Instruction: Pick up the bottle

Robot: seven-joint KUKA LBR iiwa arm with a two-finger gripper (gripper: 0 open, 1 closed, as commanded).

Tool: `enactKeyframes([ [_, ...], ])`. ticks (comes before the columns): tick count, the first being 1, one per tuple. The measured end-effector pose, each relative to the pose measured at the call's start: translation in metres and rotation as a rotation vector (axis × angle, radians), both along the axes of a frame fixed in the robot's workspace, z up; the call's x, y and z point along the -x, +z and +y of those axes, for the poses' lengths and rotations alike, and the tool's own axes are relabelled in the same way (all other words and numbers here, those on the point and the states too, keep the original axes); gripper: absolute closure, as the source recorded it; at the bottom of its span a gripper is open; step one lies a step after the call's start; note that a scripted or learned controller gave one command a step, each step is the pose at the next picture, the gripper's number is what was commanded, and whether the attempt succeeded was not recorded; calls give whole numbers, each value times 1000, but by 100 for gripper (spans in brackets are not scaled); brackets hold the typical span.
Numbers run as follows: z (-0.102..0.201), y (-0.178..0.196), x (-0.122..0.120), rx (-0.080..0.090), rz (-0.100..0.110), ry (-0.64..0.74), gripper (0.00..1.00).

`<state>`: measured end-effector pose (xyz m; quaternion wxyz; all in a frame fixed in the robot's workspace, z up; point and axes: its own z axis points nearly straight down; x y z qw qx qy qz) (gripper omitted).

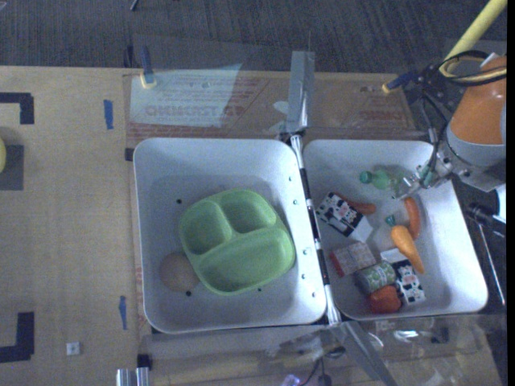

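Observation:
The bottle (385, 178) is clear with a green cap and lies on its side near the back of the right bin (471, 276), cap pointing left. My gripper (421, 177) reaches in from the right and is low at the bottle's right end, close to it or touching it. The grey wrist with its orange band (477, 119) rises behind it at the bin's right rim. I cannot make out whether anything is held.
The right bin also holds two orange carrots (412, 215) (407, 248), two cow-patterned boxes (342, 213) (409, 283), a pinkish box (352, 257), a green can (375, 277) and a red item (385, 298). The left bin (153, 167) holds a green divided plate (236, 240) and a tan ball (178, 272).

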<state>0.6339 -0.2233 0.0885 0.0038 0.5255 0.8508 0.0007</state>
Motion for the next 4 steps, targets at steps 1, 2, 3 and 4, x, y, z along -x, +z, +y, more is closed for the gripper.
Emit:
enactKeyframes([
  [1, 4, -2, 0, -7, 4, 4, 0],
  [2, 1, 127, -35, 0, -2, -130, 0],
  [3, 2, 51, -41, 0, -19, -221, 0],
  [4, 39, 22, -40, 3, -19, -187, 0],
])
